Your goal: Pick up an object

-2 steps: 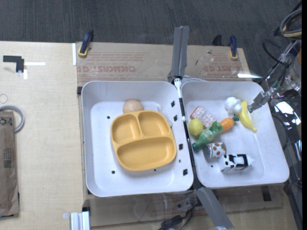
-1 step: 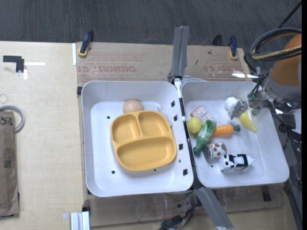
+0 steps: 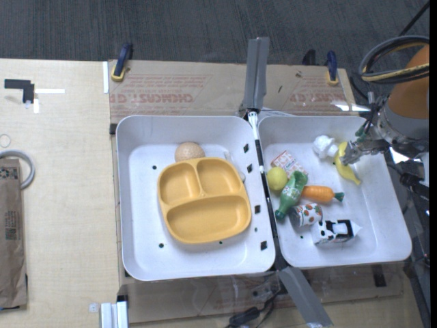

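Two bins sit side by side. Camera view: gripper [image 3: 349, 152] is low in the right bin [image 3: 382, 251], at the banana [image 3: 347, 167] beside the white ball [image 3: 323, 145]; whether it is spread or closed, I cannot tell. Step judged: reach and grasp. Next: close, then lift straight up.

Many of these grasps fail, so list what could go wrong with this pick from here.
1. The gripper sits at one end of the yellow banana, so an off-centre grasp could let it swing or slip.
2. The white ball lies right beside it and could get nudged or pinched too.
3. The banana is close to the right bin's far wall, which leaves little room for the fingers.
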